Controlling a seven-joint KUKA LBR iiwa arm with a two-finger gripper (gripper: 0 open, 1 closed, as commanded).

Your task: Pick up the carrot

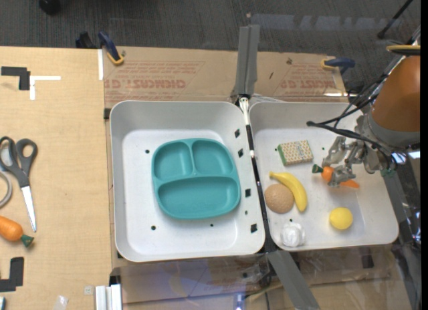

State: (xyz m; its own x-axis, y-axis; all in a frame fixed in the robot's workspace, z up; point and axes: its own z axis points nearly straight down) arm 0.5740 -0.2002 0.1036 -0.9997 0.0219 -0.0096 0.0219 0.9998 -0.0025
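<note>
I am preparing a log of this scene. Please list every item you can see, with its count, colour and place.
Divided plastic plate: one, teal, left bin.
Banana: one, yellow, right bin.
Round potato-like item: one, tan, beside banana.
Lemon: one, yellow, right bin, front.
Rectangular sponge: one, green-beige, right bin, back.
Small carrot: one, orange, right bin, at end effector.
Small round object: one, white, right bin, front.
Scissors: one, grey, left bench.
Second carrot: one, orange, left bench.
End effector: one, grey, over right bin.

A robotics lab is showing here: two white bins (120, 168) are sitting on a cardboard-covered bench (174, 75), clamps (110, 48) gripping its edge, above office carpet (200, 1).
</note>
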